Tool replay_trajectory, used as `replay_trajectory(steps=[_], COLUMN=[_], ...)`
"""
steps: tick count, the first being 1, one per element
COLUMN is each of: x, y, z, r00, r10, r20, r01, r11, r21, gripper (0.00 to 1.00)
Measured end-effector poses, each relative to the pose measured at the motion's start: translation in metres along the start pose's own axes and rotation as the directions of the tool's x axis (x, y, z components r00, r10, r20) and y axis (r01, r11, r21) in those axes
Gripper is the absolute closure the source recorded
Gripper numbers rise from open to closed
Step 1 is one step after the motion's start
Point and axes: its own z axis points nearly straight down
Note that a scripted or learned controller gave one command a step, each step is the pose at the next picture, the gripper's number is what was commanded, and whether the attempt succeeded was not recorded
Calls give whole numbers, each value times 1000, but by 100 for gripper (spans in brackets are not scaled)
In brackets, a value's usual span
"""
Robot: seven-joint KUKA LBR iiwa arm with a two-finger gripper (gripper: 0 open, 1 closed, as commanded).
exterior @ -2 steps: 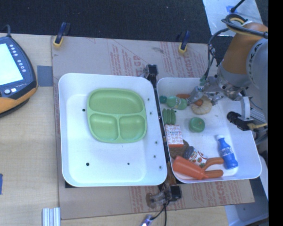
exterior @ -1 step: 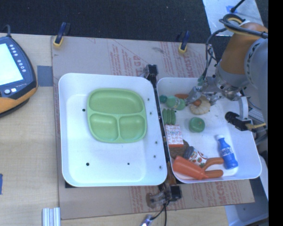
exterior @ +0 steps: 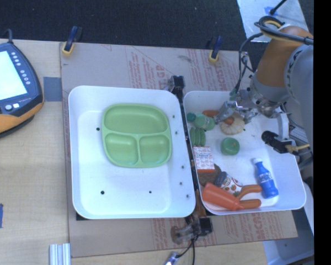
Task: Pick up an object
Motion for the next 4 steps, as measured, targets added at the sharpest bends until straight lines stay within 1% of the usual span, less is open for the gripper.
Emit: replay_trajectory(steps=[1,2,3,4], x=[23,15,14,89], y=[-54,-85,-85,-39], z=[1,2,-9,-100], r00=[1000,1000,1000,1000], r10=[1,0,-4,0], r20=[4,3,5,2], r01=[-1,0,4,0], r11=[1000,1000,1000,1000], r21=[-7,-8,-6,-11], gripper=[0,0,100,100])
